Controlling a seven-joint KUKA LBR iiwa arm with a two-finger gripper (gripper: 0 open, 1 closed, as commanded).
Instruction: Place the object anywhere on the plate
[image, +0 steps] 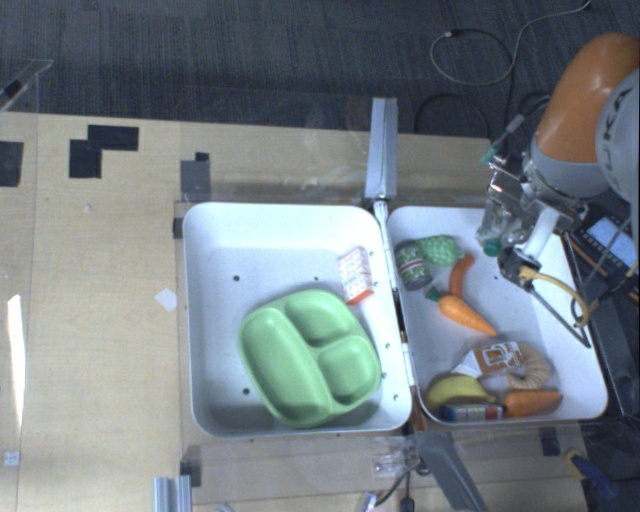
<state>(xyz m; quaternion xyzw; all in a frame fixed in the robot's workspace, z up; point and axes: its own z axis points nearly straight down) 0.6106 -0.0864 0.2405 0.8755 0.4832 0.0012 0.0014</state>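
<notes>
Plate (308, 357), green, three compartments, lies tilted in left bin (205, 300), lower middle. Right bin (590, 385) holds carrot (464, 312), green can (411, 265), banana (458, 388), other toy foods. Small striped packet (355, 274) sits just beyond plate's upper right. Gripper (497, 235) hangs over right bin's far edge; finger state unclear.

You get even, fairly bright overhead light. The left bin (210, 300) throws a soft shadow along its near wall, and the green plate (308, 355) shades the floor beside it. A pale glare streak marks the tabletop (90, 300) at far left. Detail is soft throughout.
</notes>
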